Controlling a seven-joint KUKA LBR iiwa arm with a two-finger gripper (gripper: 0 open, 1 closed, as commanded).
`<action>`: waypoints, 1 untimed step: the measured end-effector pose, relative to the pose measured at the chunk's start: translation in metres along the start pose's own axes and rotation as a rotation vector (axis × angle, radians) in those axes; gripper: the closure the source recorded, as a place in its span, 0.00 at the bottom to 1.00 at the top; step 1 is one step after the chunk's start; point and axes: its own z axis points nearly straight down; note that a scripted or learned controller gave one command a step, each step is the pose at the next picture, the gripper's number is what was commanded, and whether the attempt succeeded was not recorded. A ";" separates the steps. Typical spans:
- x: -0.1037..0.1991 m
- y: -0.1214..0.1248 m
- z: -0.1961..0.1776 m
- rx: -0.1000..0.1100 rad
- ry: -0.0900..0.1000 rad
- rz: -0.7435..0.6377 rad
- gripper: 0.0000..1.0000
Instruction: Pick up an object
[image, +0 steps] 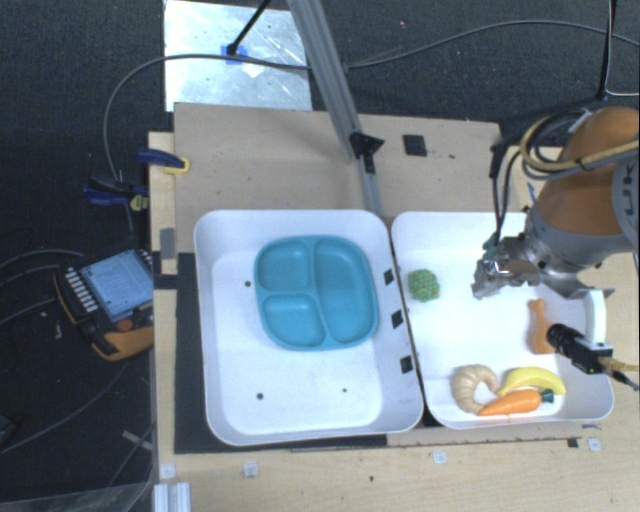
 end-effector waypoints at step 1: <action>0.000 0.002 -0.048 0.000 0.000 -0.001 1.00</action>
